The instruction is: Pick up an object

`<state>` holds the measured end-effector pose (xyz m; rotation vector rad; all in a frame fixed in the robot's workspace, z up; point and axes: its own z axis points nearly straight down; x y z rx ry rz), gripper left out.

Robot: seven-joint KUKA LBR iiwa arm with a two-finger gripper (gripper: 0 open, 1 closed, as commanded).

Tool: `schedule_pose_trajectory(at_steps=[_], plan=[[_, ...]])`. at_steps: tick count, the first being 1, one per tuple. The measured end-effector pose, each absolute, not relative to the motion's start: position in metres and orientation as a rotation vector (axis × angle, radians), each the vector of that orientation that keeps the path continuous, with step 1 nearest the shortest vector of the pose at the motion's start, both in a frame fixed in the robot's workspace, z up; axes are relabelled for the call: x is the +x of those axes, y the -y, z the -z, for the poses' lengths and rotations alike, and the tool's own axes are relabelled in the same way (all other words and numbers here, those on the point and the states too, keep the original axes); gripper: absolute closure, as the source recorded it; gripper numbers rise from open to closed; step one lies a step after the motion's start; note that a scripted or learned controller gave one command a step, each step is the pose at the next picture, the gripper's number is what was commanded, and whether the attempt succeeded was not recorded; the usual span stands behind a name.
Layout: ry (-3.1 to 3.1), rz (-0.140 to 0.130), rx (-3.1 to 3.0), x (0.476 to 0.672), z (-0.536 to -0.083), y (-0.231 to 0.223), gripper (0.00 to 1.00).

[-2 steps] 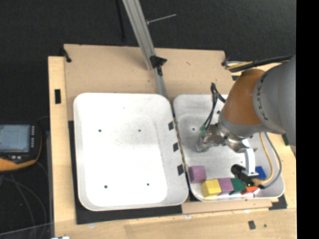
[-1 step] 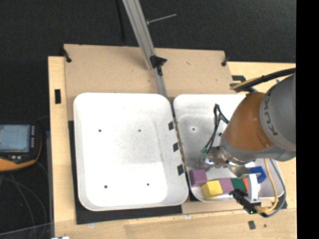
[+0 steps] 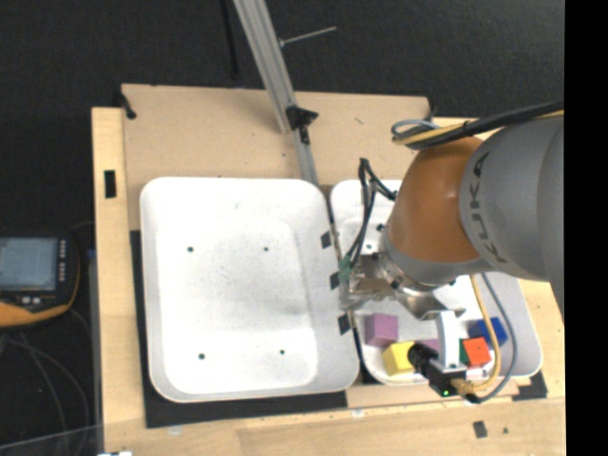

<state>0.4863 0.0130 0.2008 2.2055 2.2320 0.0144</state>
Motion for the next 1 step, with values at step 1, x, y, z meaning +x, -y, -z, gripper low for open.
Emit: schedule_pose_trajectory(at_steps=[1], plan=[[-2.218,-0.01,2.211,0.5342,-0.3101,0.0318,1.0]])
